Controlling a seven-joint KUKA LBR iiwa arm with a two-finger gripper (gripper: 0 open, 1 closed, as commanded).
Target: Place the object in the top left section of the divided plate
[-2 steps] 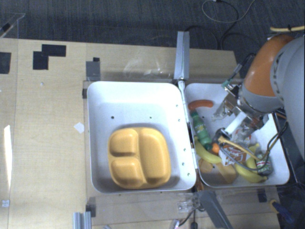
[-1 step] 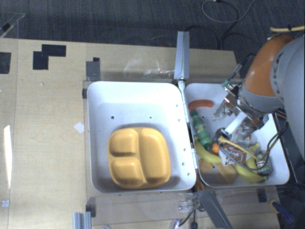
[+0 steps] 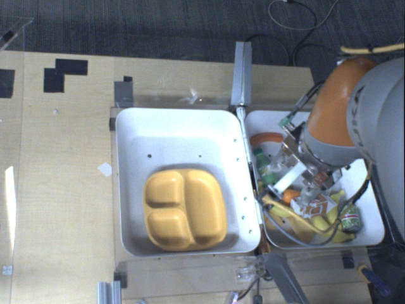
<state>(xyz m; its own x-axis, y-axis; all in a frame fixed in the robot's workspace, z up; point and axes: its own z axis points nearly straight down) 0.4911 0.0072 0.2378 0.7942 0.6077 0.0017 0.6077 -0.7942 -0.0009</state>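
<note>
Plate (image 3: 185, 209) waits in the left bin (image 3: 177, 128); gripper (image 3: 302, 192) is picking among right-bin clutter (image 3: 304, 217), its grip hard to tell, lift next.

Yellow divided plate (image 3: 185, 209) — white bins (image 3: 136, 138), orange-banded grey arm (image 3: 354, 113).

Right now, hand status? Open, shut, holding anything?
Hand: cannot be told. It is down among the clutter in the right bin, away from the yellow divided plate.
</note>
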